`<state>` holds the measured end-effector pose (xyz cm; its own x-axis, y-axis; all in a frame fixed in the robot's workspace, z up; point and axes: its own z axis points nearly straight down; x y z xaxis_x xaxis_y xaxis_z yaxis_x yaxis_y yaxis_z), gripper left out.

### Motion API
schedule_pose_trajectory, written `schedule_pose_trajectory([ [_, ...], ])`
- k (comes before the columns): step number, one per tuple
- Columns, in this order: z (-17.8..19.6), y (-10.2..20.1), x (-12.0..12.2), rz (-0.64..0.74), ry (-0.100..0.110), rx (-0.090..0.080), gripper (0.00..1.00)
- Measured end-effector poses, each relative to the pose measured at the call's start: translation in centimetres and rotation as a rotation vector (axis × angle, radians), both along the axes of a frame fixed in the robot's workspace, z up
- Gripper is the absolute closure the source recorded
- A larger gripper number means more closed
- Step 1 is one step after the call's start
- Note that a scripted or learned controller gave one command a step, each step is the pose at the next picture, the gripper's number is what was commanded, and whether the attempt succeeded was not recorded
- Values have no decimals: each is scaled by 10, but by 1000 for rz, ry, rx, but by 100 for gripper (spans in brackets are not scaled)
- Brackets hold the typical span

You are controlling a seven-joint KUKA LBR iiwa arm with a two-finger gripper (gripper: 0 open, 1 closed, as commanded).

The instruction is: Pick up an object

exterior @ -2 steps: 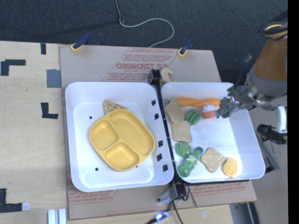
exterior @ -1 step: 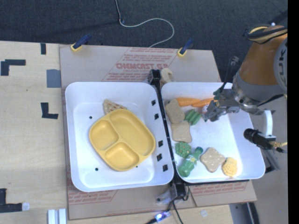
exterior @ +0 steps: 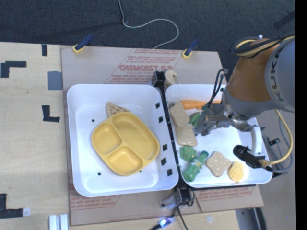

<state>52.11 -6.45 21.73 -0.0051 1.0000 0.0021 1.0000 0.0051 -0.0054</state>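
Grey metal two-finger gripper [exterior: 204, 124] hangs low in the right white plastic bin [exterior: 249, 178], beside a beige toy bread slice [exterior: 179, 113]; its opening cannot be told.

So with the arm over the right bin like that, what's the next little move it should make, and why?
Probably a short descent straight down. The gripper hangs over the right bin, beside the two tan bread-like pieces and a small green item, just below the carrot. Nothing shows between the jaws, so lowering onto the nearest piece seems the sensible next step.
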Motion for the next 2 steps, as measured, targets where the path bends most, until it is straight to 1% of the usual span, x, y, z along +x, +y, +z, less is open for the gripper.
schedule_pose_trajectory([
  [1, -4, 41, -29, -1, 0, 0, 100],
  [2, -1, 45, -37, -4, -1, -1, 100],
])
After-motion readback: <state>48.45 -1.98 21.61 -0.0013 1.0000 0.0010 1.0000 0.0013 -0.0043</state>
